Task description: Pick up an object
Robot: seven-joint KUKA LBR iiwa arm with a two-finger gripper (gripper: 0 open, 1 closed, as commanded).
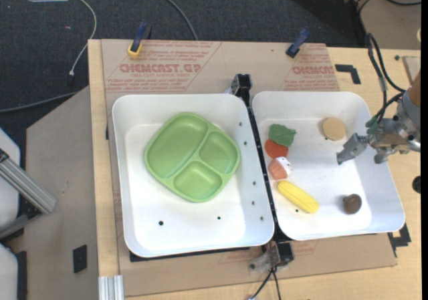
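far to the claw's left a green plate (192,156) with three compartments lay tilted in the left bin (127,178), smooth moulded plastic. in the right bin (381,215), left of the claw, a green leafy piece (283,134), a red piece (275,148) and a small white-and-orange piece (279,168) sat in a close column. below-left of the claw lay a yellow corn cob (297,196), its long axis running from upper left to lower right, surface ribbed. a round tan disc (334,128) sat just up-left of the claw, a dark brown ball (352,203) below it. the claw (364,147) hovered at the bin's right side; whether it was apart or together could not be told.
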